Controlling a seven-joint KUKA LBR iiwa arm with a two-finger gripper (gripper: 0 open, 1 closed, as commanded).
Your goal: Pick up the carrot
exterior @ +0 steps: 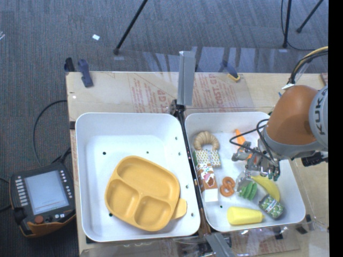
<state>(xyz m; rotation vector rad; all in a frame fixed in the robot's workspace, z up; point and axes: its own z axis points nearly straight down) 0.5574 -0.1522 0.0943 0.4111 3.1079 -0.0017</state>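
I am hovering my jaws (259, 166) low in the right bin (295, 208); I cannot tell their opening. The carrot (239, 137) is lying ungrasped nearby.

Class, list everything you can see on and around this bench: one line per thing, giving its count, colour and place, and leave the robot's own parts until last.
bins: 2, white, side by side on the bench
divided plate: 1, yellow, left bin
croissant: 1, tan, right bin, top left
patterned packet: 1, green and white, below the croissant
snack box: 1, brown and white, right bin's left edge
pretzel: 1, orange, right bin's middle
carrot: 1, orange, right bin, top
green vegetable: 1, green, under the gripper
banana: 1, yellow, right of it
can: 1, green-labelled, lower right
wedge: 1, yellow, bottom
teach pendant: 1, grey and orange, floor, left
gripper: 1, grey, over the right bin
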